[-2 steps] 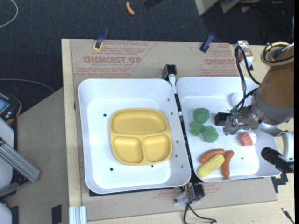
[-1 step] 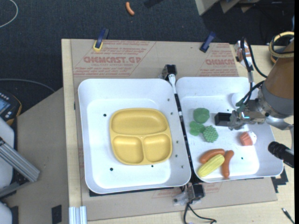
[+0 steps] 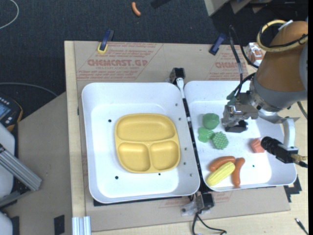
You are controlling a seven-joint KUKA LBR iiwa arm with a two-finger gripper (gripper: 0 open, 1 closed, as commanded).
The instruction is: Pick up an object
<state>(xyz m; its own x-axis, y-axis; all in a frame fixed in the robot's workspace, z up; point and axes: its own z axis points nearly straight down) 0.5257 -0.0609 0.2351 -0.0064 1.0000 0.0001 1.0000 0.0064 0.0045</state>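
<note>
Green toys [image 3: 213, 131] sit in the right bin [image 3: 274, 177], just left of the gripper [image 3: 235, 120] | cannot tell if it holds anything | risk: it bumps them and they roll away

A robotics lab; clamped cardboard-topped bench [image 3: 146, 58]; cables [image 3: 10, 4] trailing over dark carpet [image 3: 58, 13].

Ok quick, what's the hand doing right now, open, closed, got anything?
Hand: over the right bin, beside the green toys; open or closed cannot be told, and nothing shows held in it.
</note>
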